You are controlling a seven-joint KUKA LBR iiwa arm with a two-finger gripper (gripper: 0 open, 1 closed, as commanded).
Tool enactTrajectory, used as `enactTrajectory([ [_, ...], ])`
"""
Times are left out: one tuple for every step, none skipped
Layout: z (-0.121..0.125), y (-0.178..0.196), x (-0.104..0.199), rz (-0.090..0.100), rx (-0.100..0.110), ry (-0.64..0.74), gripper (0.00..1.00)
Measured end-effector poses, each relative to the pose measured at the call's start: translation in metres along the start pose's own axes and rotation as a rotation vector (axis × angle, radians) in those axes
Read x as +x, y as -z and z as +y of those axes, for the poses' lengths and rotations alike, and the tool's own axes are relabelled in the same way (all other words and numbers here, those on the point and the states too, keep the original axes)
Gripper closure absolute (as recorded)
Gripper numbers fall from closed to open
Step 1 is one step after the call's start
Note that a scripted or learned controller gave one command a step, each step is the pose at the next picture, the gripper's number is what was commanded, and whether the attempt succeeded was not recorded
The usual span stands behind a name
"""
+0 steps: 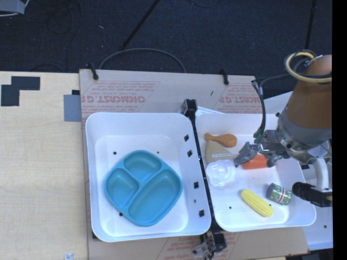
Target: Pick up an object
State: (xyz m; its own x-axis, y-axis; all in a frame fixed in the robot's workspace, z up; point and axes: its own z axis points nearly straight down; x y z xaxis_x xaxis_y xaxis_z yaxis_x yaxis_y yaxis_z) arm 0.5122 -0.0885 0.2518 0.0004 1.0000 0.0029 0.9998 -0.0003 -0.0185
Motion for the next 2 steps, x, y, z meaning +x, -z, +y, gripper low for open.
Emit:
enactTrajectory([
  [0.002, 0.005, 0.0, -0.001, -0.009, 0.002, 0.0],
  [-0.001, -0.042, 0.001, 0.0, -0.004, 0.001, 0.0],
])
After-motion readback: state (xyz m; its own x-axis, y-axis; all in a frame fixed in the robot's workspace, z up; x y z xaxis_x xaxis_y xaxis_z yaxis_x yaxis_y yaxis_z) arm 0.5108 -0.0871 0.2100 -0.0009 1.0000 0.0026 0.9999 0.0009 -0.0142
